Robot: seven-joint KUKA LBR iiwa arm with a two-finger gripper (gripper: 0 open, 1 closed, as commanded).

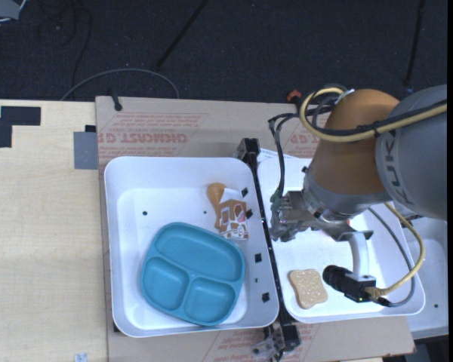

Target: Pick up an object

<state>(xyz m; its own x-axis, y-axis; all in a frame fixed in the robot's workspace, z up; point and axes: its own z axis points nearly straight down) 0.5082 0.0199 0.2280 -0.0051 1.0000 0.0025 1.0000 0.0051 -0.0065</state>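
The grey arm with its orange band (355, 145) hangs over the right bin (408, 308). Its gripper (285, 221) points down at that bin's left side, close to the divider between the bins. A toast-shaped slice (308, 288) lies on the right bin's floor, below and slightly right of the gripper and apart from it. In the left bin (124, 202) sit a blue divided plate (192, 272) and, at its upper right, a small orange-and-white toy packet (229, 213).
A black fitting with a yellow cable (349, 283) hangs from the arm just right of the toast. A black clamp strip (258, 225) runs between the bins. Brown cardboard (174, 130) lies behind them, pale bench to the left.
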